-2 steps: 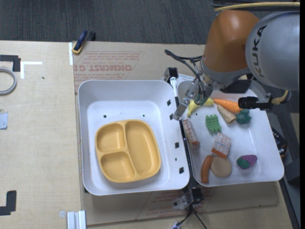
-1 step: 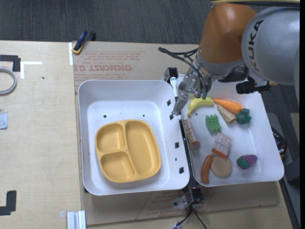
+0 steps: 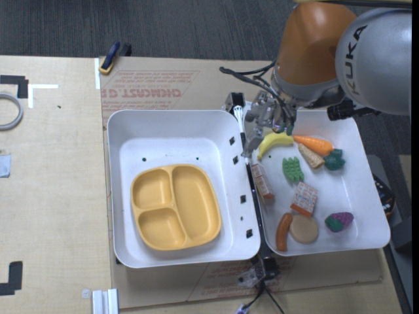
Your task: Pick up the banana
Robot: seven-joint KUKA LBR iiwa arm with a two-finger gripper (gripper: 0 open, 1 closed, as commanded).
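In right bin (image 3: pixel 366 195) | one banana (image 3: pixel 272 142) | jaws (image 3: pixel 270 124) above it, grip cannot be told | one carrot (image 3: pixel 313 144)

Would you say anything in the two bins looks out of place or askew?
Nothing stands out. The toy foods, the banana among them, lie loose in the right bin, and the yellow divided plate sits flat in the left bin.

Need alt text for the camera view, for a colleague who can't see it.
The arm's pincer hangs just above the banana at the right bin's upper left corner, among toy foods including a carrot. The left bin holds a yellow divided plate.
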